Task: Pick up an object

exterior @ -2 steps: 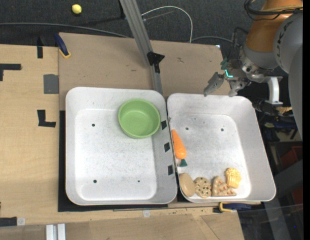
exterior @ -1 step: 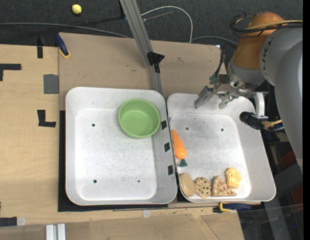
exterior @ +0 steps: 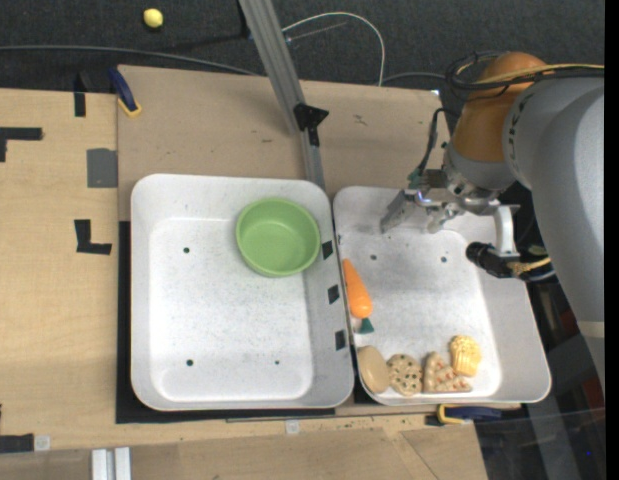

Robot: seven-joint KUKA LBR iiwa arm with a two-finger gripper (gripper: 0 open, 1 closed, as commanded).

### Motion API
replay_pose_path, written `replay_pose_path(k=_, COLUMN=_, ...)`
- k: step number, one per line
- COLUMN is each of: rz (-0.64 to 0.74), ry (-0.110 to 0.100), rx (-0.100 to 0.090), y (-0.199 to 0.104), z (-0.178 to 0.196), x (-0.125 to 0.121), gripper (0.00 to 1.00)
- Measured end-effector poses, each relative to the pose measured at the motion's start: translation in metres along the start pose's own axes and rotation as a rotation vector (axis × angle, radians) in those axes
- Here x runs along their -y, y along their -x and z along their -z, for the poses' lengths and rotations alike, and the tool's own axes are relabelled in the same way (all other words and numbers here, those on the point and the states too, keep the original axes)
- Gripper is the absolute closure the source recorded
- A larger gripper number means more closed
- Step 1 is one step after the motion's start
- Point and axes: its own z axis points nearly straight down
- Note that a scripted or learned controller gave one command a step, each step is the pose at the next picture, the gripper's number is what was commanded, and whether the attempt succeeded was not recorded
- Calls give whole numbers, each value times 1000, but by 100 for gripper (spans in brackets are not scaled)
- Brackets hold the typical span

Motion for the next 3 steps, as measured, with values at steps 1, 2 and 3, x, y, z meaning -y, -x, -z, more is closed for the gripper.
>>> replay_pose_path(k=1, rz=1, ry=3, rx=1, y=-1, z=-19, x=0, gripper=0)
replay_pose_path(k=2, rz=2, ry=4, rx=1, y=-2, z=-8, x=0, gripper=100)
replay_pose_path(k=3, rz=-1, ry=5, rx=-1, y=-8, z=34, x=5, gripper=100)
